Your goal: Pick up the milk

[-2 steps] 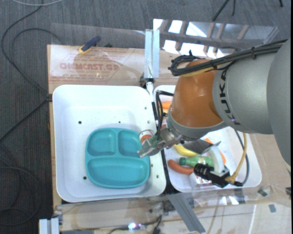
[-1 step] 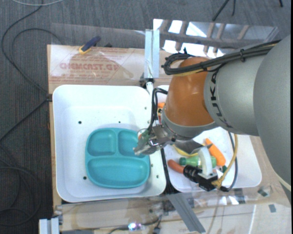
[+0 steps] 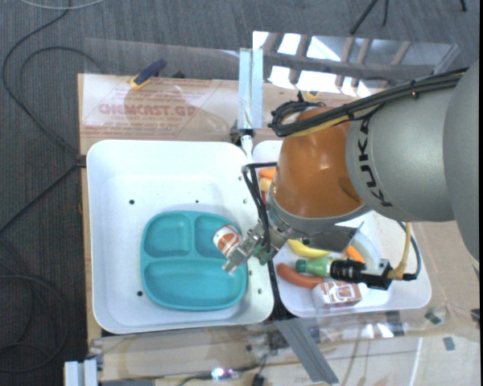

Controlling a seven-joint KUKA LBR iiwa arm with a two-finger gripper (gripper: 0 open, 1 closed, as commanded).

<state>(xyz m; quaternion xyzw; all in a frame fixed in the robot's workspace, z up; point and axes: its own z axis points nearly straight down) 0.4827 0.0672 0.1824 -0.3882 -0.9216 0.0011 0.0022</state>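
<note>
A small white and reddish container, which looks like the milk (image 3: 225, 238), is at the right edge of the teal divided plate (image 3: 177, 276) in the left bin (image 3: 121, 215). My gripper (image 3: 243, 252) reaches over the wall between the bins and sits right against the milk's lower right side. The view does not show whether the milk rests on the plate or is lifted. The arm's orange band and grey body cover much of the right bin (image 3: 410, 292).
In the right bin lie a banana (image 3: 310, 249), a red sausage-like piece (image 3: 299, 278), an orange piece (image 3: 352, 253) and a red and white carton (image 3: 339, 293). A black cable connector (image 3: 356, 273) hangs over them. Cardboard (image 3: 161, 107) lies behind the left bin.
</note>
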